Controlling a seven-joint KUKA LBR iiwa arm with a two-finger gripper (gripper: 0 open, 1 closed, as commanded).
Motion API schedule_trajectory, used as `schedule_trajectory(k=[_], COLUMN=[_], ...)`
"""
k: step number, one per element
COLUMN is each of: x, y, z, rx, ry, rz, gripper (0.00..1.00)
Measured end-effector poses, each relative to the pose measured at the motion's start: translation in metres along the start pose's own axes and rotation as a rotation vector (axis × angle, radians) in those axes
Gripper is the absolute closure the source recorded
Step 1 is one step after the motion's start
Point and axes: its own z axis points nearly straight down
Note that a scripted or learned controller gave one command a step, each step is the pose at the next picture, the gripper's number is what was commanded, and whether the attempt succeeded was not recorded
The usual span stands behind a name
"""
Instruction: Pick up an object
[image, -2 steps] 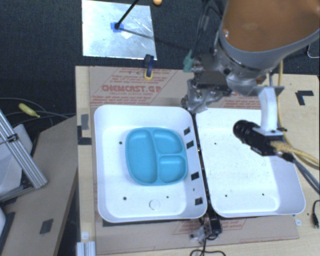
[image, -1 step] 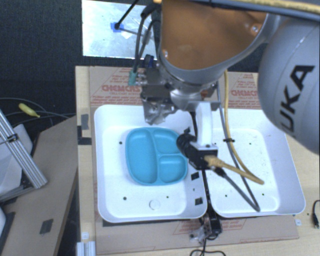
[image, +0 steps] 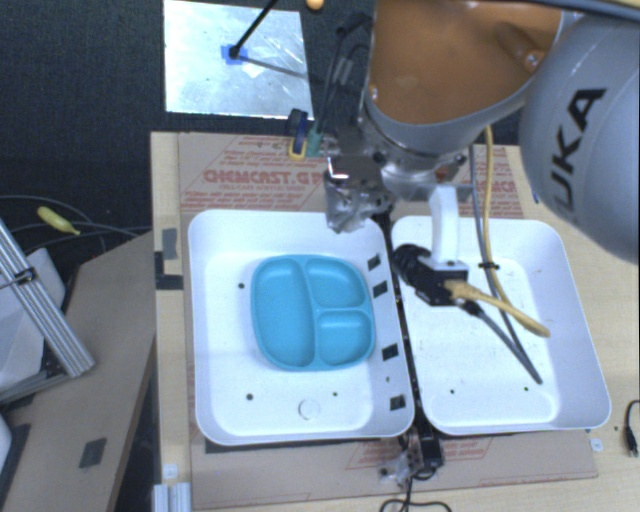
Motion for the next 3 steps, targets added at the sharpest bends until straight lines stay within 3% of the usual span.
schedule_trajectory(k=[1,2,3], x=[-0.003,-0.033,0.027], y=[0.011,-0.026,-0.043], z=[-0.113,-0.106,-0.094], rx=[-0.015,-0.001,0.0], ry=[0.007,0.002,0.004], rz=[-0.008,-0.005,-0.014], gripper=[1.0,1.0,1.0])
